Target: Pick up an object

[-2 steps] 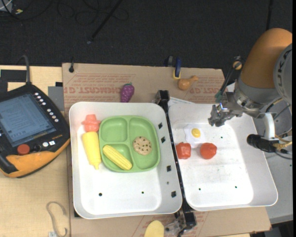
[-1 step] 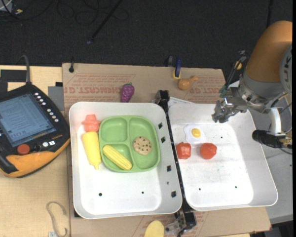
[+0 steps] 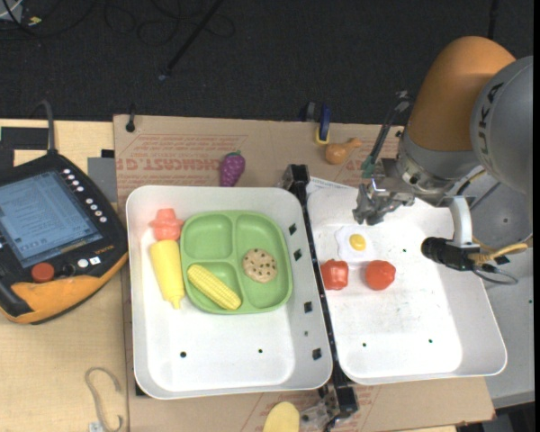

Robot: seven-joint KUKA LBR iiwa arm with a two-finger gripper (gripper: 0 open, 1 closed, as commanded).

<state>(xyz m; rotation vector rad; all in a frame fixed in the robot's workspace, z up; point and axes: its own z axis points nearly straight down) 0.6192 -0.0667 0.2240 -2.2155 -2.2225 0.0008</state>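
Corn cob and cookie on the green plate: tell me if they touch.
Apart. The camera view shows the corn cob and the cookie in separate compartments of the green plate, a ridge between them.

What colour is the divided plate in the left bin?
Light green divided plastic plate, seen plainly in the camera view.

Toy fried egg [image 3: 355, 242], white with yellow yolk, flat at twelve o'clock of the right bin [image 3: 486, 349]. Red toy piece [image 3: 335, 274] just below at seven o'clock of the egg. Round red tomato [image 3: 380, 274] at five o'clock of it, slightly apart from the red piece.
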